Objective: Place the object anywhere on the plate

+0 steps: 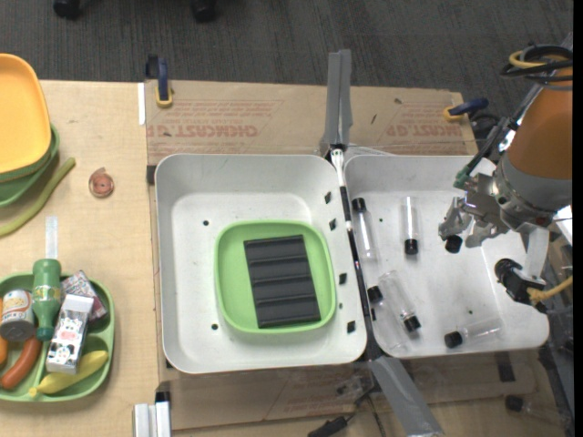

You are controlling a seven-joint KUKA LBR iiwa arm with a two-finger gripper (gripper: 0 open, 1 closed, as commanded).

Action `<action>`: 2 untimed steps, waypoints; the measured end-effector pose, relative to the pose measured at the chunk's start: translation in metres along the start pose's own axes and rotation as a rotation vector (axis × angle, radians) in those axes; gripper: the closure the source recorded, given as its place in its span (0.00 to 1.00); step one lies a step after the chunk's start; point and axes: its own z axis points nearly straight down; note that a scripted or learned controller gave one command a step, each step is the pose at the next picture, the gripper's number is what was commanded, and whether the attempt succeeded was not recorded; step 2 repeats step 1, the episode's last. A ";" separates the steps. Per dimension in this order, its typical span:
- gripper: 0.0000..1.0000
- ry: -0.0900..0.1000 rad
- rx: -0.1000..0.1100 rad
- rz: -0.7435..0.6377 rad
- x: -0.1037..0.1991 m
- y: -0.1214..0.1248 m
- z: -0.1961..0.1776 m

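**Arm over right bin, green plate in left bin**

Seen from above at a slant: a wooden surface [100,235] bearing two shallow white bins side by side on brown cardboard [246,121].

In the left bin [182,262], lying near the middle: a green plate [228,280] with rounded corners, carrying a dark ridged block [282,280] that covers most of its centre.

In the right bin [437,289], scattered and apart from one another: several small clear tubes with black caps. One tube [361,228] lying just beside the left wall, another tube [410,226] upright in the picture near the middle, a third tube [398,303] lower down, and a fourth tube [474,334] near the bottom right corner.

Reaching in from the right: a grey arm with an orange band [551,126], its gripper [460,230] hanging above the upper right part of the right bin. Jaws pointed down and to the left; whether open or closed cannot be told, and nothing seen between them.

Far left on the surface: stacked yellow and green dishes [23,126], and below them a green tray [91,371] of toy food with a green bottle [46,289]. Blue clamps [157,76] on the cardboard's top edge.
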 end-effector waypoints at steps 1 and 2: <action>0.00 0.000 0.000 0.000 0.000 0.000 0.000; 0.00 0.000 0.000 0.000 0.000 0.000 0.000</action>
